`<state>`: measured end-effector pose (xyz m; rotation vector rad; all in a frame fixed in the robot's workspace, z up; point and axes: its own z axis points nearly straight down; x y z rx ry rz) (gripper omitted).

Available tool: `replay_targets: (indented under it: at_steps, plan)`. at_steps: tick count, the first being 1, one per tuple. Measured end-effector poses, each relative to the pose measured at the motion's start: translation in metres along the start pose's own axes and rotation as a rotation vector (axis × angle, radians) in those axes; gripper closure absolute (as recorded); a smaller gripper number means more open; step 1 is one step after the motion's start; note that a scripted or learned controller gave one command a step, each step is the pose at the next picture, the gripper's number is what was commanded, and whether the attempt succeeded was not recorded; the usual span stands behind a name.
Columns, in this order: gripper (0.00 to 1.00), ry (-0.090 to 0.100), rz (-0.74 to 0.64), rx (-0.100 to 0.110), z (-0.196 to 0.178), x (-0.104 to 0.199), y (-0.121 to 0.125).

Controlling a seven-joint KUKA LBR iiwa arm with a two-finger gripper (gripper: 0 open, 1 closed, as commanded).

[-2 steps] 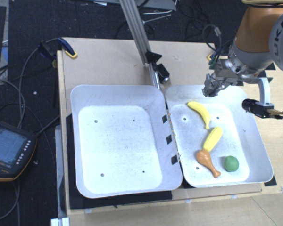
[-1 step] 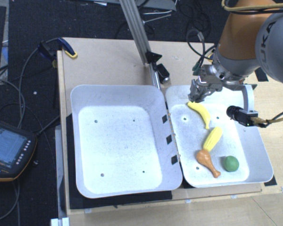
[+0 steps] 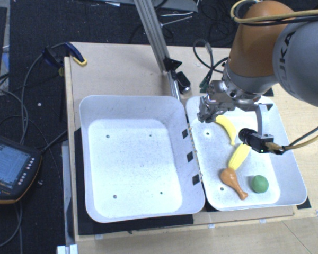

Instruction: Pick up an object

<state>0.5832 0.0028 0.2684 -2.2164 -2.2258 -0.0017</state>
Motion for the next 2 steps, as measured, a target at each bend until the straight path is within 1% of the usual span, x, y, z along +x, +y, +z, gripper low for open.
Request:
replay_targets:
  at_steps: [1,2]
  plan:
    - [1.0,0.0,0.001,0.001,0.005,0.037,-0.022]
    - [1.0,-0.001,0.0,0.003,0.026,0.082,-0.056]
